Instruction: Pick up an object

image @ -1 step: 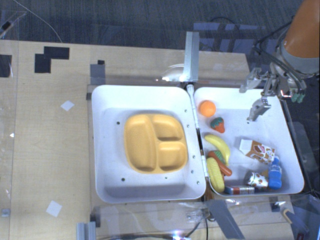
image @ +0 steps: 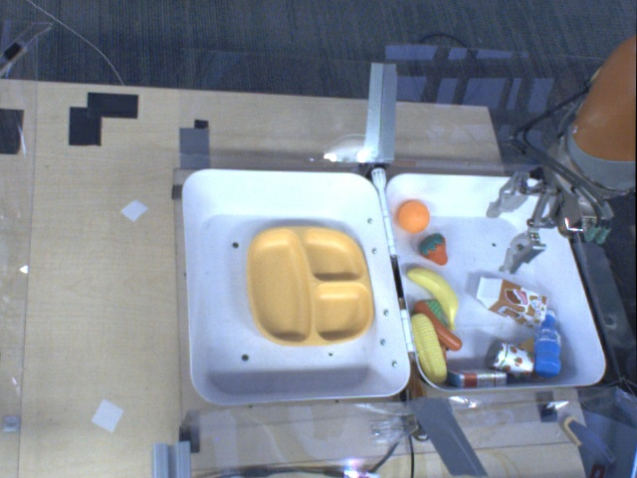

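Yellow divided tray (image: 306,285) in left bin (image: 214,267), toy foods in right bin (image: 468,207), open jaws above it

Single fixed camera sat above worktop (image: 90,297), looked down at slant. Far edge of worktop lay toward top of frame, dark floor beyond it. Both white bins fell within frame: left bin (image: 214,297) near centre, right bin (image: 587,352) toward right edge. Moderate distance, small items still distinguishable. Arm (image: 612,118) entered from right, partly cropped.
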Action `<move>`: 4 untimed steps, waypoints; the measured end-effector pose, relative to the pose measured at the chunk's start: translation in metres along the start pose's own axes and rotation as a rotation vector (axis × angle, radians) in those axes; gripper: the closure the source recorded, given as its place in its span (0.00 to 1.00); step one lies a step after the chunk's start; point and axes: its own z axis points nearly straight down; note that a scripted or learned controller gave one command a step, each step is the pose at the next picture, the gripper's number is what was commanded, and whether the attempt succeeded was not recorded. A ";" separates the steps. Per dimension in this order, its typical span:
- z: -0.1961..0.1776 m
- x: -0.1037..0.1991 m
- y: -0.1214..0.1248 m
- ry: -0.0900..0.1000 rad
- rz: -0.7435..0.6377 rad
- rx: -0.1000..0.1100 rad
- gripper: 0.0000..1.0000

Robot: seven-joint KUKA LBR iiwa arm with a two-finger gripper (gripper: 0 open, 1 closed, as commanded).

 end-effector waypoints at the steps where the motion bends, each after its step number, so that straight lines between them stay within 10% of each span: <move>1: 0.108 0.001 -0.013 0.003 0.302 -0.001 0.00; 2: 0.142 -0.028 0.027 -0.012 0.495 -0.002 0.00; 3: 0.130 -0.031 0.028 -0.022 0.488 -0.003 1.00; 4: 0.043 -0.073 0.087 -0.009 0.893 -0.005 1.00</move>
